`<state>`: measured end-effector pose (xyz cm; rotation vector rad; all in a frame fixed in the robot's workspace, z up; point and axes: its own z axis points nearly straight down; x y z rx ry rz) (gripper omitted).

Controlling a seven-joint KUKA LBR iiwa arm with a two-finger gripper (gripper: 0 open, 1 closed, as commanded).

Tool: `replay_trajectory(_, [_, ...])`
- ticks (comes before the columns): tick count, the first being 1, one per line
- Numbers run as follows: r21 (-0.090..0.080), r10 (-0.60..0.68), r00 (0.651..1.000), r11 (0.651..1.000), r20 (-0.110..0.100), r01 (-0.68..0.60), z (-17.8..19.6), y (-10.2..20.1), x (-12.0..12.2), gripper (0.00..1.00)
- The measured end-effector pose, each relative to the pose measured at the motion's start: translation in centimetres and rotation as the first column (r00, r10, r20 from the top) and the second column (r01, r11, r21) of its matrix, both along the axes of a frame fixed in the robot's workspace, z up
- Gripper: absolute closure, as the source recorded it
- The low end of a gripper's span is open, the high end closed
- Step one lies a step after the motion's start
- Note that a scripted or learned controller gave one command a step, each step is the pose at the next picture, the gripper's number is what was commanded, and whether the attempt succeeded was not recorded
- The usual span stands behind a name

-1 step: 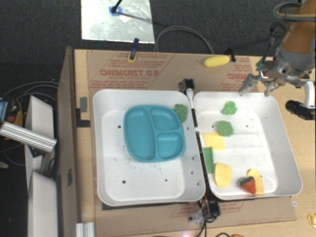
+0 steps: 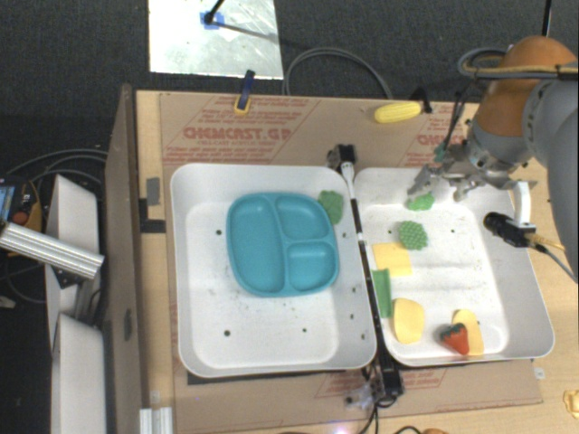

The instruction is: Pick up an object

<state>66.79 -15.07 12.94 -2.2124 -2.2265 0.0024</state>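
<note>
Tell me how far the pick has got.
Done: the gripper has reached the right bin's far end, beside a small green item. In hand: nothing visibly lifted. Left: grasping and raising something; the green studded ball and yellow block lie untouched.

The arm (image 2: 543, 107) was grey and rounded, with an orange band (image 2: 538, 54) capping its upper joint. A dark cable looped beside that band. Its wrist ended in pale metal fittings (image 2: 470, 165).
</note>
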Motion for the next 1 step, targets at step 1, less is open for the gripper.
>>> replay_trajectory(1, [0.002,-0.006,1.000,1.000,-0.004,0.006,-4.84,2.11,-6.26,0.00])
